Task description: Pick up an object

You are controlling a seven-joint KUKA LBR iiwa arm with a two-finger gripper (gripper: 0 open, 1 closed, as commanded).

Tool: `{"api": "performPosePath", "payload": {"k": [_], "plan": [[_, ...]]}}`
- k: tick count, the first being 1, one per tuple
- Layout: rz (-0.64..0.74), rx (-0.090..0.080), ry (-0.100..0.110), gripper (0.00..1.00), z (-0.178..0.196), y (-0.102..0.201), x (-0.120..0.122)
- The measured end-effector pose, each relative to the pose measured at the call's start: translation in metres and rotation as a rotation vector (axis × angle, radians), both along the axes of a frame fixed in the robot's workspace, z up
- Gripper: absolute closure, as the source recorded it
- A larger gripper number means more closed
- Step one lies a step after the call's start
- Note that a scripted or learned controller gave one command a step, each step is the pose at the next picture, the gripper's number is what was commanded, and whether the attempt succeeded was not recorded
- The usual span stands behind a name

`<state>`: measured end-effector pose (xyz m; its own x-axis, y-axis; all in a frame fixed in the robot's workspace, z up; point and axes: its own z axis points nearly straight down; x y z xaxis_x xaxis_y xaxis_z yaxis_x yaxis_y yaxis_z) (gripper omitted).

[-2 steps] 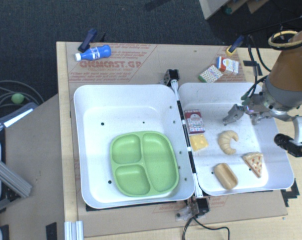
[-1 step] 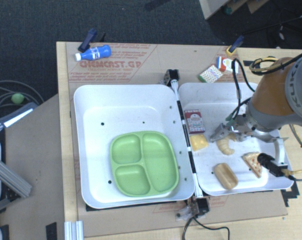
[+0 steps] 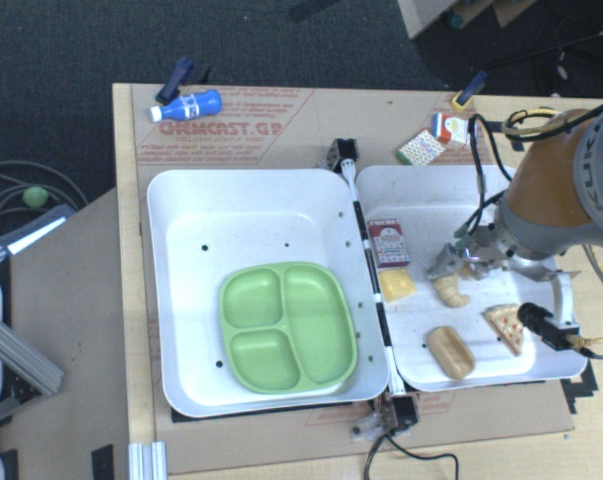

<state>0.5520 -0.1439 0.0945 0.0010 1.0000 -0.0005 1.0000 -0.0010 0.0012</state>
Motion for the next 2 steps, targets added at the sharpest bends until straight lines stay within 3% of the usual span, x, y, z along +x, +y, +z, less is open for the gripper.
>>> {"api": "performPosePath", "payload": {"k": [1,2], "plan": [[0.002,0.001,0.000,1.00,0.0906,0.0895,0.0119],[0.001,0.001,0.001,0.00,0.0901,0.0887,0.0114]]}}
